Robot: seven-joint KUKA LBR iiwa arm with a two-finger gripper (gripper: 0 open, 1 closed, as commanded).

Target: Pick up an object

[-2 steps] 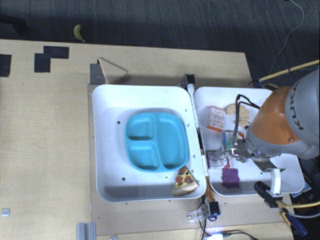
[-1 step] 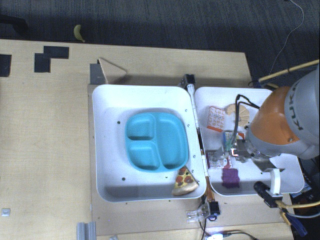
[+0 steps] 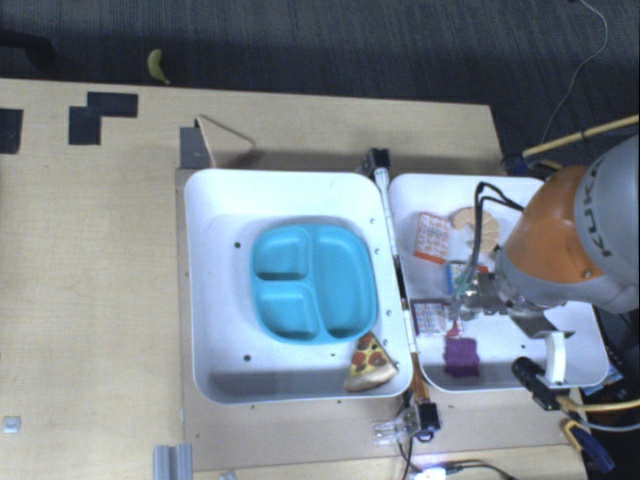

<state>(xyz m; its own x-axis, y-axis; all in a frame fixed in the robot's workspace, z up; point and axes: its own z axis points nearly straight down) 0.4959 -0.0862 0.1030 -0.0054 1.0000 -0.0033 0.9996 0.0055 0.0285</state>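
Big and grey, the arm hangs over the right bin. Its pincer points down just above a purple block. I cannot tell its grip. Cards lie close behind it. It might nip a bin wall or push the block away.

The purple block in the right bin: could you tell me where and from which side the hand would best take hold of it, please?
Probably from straight above, closing on two opposite side faces. The purple block looks compact and boxy and rests flat on the right bin floor. The near rim is close, so pinching along the rim's direction looks safer. The hand hangs just beyond it.
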